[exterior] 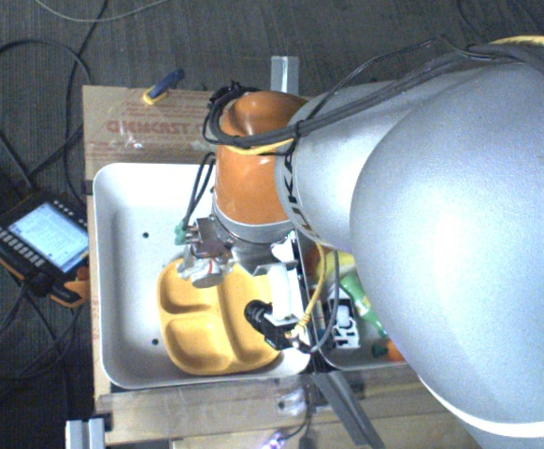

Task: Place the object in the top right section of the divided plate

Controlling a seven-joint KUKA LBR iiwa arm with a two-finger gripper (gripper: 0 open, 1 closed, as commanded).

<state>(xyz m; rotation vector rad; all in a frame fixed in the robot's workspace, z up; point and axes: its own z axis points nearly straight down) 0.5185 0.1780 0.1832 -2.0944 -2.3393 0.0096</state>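
Note:
A yellow divided plate (202,330) lies in the lower part of the left white bin (127,241). The arm's orange band (249,171) and grey wrist hang over the bin's right half. My gripper (204,253) is low over the plate's upper edge, near its top sections. The wrist and cables block the gripper's tip. No object can be made out at the gripper, and the plate's upper right section lies hidden under the wrist.
The big grey arm covers most of the right bin; green (364,311) and orange (391,350) items peek out beside it. A handheld control pendant (40,239) lies on the floor at left. A blue and yellow tool (163,84) rests on the cardboard behind the bins.

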